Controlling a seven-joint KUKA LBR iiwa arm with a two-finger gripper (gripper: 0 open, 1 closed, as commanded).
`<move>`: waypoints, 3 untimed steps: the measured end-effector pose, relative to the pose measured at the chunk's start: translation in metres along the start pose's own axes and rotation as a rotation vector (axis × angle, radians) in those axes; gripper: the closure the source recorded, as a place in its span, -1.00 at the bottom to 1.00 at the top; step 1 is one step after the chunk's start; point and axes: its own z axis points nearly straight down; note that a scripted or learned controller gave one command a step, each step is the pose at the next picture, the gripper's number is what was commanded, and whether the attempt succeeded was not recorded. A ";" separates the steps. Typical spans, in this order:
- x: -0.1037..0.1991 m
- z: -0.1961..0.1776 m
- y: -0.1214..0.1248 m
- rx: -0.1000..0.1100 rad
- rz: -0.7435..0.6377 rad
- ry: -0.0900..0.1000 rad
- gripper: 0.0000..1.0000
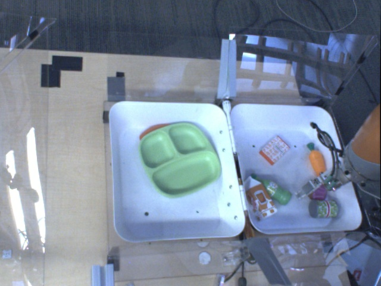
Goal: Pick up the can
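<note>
We see a green divided plate [180, 158] mid left bin [122, 219], and in the right bin [262, 115] a carrot [317, 160], a red card [274, 149], a carton [260, 197] and the can [323, 208] by the gripper [318, 188] near its right edge.

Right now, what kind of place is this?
Probably a robotics lab test bench: two white bins set side by side on a wooden bench, a robot arm at the right, cables on the carpet.
</note>
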 end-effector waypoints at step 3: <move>-0.017 -0.061 0.007 -0.002 0.032 -0.004 -1.00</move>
